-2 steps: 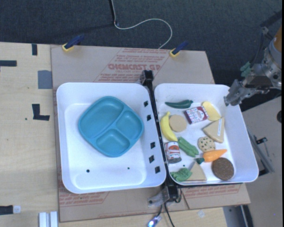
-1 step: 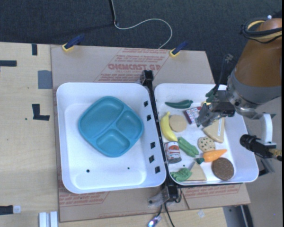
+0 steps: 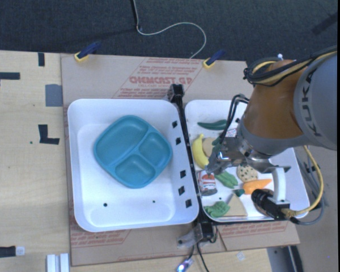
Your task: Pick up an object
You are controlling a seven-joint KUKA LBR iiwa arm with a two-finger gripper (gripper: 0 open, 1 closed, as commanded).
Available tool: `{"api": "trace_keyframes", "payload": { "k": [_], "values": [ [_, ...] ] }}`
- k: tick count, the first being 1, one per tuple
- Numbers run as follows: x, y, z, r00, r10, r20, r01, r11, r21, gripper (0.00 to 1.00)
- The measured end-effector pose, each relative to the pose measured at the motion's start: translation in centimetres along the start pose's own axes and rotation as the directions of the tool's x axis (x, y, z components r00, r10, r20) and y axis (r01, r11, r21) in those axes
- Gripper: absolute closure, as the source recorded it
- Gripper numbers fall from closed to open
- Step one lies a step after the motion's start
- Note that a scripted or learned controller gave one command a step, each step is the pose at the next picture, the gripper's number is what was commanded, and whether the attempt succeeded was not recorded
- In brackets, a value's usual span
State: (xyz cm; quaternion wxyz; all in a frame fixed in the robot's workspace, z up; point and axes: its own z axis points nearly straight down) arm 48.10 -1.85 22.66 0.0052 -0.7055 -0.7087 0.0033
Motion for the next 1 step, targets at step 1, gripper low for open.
{"api": "trace_keyframes", "payload": {
  "k": [1],
  "values": [
    [8.80,0.26,-7.50,1.000,-0.008,-0.001,0.008,1.000,-0.017,1.00]
  ]
}}
